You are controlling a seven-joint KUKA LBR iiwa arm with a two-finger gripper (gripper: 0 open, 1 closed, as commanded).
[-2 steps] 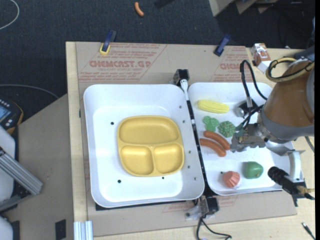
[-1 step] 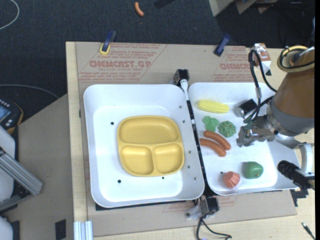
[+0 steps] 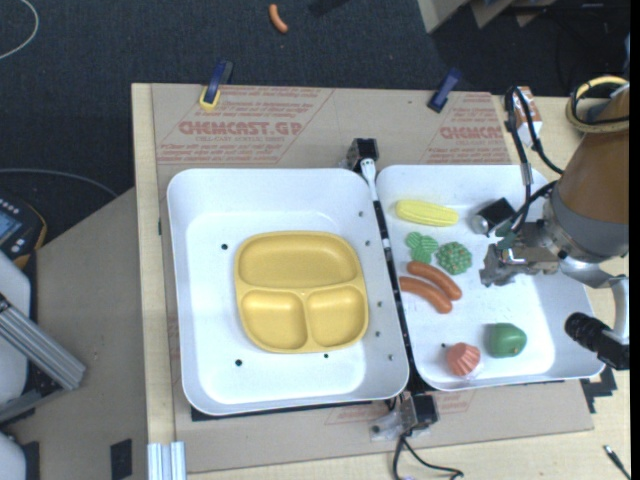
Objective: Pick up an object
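**Tool over the right bin, toy food spread to its left and below**

You have the tool [image 3: 503, 263] hanging over the right bin [image 3: 520, 183], reaching in from the right on the grey arm [image 3: 590, 223] with its orange band; it sits at about mid-height of that bin, toward the right side. The things you could pick all lie in this same bin: the yellow corn cob [image 3: 427, 212] lies up and to the left of the tool, well apart from it; the green broccoli piece [image 3: 454, 258] is just beside the tool on its left, and a second green piece [image 3: 421, 245] lies left of that; the two orange sausages [image 3: 431, 285] lie side by side at a slant, lower left of the tool; the green pepper [image 3: 506, 340] lies below the tool, near the bin's lower right; the orange-red piece [image 3: 462, 359] lies just left of the pepper, near the front wall.

On the brown board [image 3: 300, 118] under the bins you can read "CHEMCAST GP" in red, printed behind the left bin [image 3: 200, 298] and partly again behind the right one; the smaller lines beneath are too fine to read.

The left bin holds a yellow divided plate [image 3: 300, 290].

As for the tool, you cannot tell from this view how far open it is; nothing shows held in it, and none of the food appears to touch it.
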